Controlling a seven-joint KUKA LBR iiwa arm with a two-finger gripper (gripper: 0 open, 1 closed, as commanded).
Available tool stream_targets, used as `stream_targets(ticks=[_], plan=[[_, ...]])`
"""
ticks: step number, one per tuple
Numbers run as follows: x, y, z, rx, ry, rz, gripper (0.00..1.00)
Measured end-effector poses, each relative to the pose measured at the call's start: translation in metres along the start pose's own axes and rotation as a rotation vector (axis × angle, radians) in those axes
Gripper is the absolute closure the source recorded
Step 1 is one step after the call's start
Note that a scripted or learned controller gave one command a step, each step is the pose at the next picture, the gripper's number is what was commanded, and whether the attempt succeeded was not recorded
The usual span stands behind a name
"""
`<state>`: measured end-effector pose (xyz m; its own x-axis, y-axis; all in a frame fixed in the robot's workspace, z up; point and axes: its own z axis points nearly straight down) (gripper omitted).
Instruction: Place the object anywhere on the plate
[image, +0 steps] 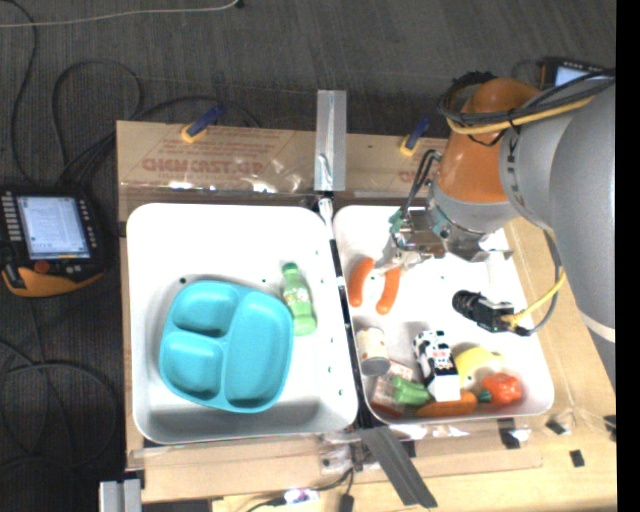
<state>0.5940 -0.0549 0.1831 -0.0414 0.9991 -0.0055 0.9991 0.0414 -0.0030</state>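
Near edge, right bin (535, 395): a heap of small items is packed into the near corner, among them a black-and-white carton (436, 356), a yellow piece (478, 357), a tomato (505, 387), a carrot (445, 407) and a pale cup (373, 347).

Near part, left bin (150, 240): a blue plate (228, 346) with three compartments is set there, nothing on it. A green bottle (297, 297) lies touching the plate's far right rim, its long axis running near to far.

Middle, right bin: two orange sausages are laid side by side close to the left wall, one (357, 281) beside the wall, the other (388, 289) just right of it, both lengthwise near to far and slightly tilted.

Far part, right bin: the gripper (410, 243) is held just above the far ends of the sausages. Whether its fingers are wide or narrow cannot be told; nothing is seen between them.

Judgement: the object to be moved is probably a sausage, lying directly nearward of the gripper; the plate lies well apart to the left, across the bin walls.
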Motion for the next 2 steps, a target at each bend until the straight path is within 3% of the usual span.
stream_targets(ticks=[1,2], plan=[[0.0953,-0.0482,-0.0206,0.000,0.006,-0.226,1.00],[0.0953,-0.0482,-0.0205,0.000,0.006,-0.226,0.00]])
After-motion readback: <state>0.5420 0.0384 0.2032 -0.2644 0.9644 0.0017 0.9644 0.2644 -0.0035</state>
